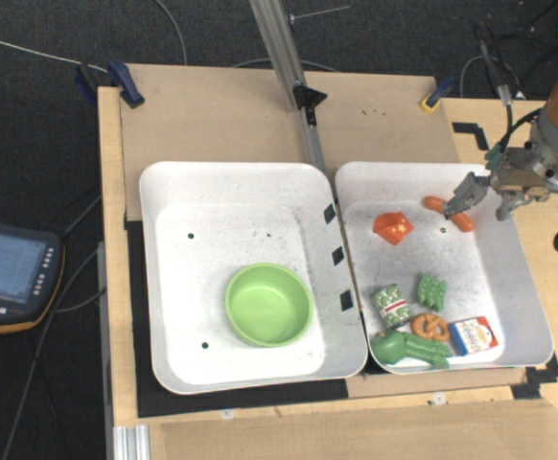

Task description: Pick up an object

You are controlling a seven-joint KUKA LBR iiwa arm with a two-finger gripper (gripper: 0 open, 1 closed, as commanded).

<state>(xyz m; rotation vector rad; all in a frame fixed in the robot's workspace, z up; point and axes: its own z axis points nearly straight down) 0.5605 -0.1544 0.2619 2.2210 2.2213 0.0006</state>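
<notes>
Fingers [487, 197] spread wide, angled down over right bin [509, 348], beside the orange carrot [449, 212].

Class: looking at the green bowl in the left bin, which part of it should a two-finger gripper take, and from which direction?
Grip the rim of the green bowl, descending from straight above, one finger inside and one outside. It sits upright with its mouth open upward, and looks too wide to straddle whole. The wall facing the left bin centre probably suits best, having open floor around it.
</notes>
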